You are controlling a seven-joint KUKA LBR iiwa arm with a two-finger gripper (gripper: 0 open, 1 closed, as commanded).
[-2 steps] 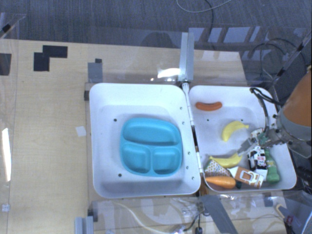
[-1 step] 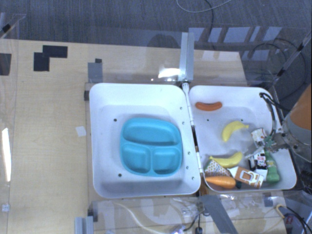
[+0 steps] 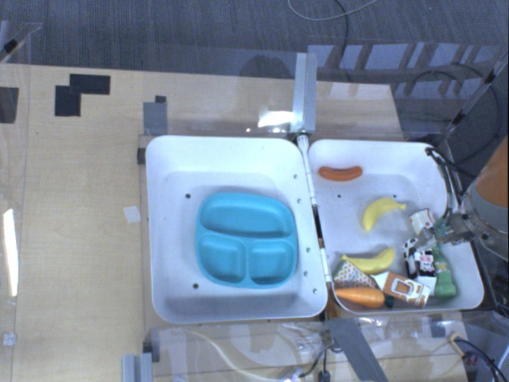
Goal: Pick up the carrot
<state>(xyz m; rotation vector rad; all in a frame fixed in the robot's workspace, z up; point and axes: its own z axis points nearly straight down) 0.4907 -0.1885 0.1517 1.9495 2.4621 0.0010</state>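
1. The carrot lies at the near edge of the right bin, beside a small carton and just below a banana.
2. The gripper hangs over that bin's right side, apart from the carrot; whether it is open or closed I cannot tell.
3. The left bin holds a blue divided tray.

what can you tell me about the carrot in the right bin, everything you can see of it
The carrot is a smooth orange toy, plastic by its look, thick at its right end and tapering to the left. It lies flat, nearly level across the view, in the near left corner of the right bin, close to the front wall. Its right end meets a small orange-and-white carton; a patterned wedge and a yellow banana sit just behind it.
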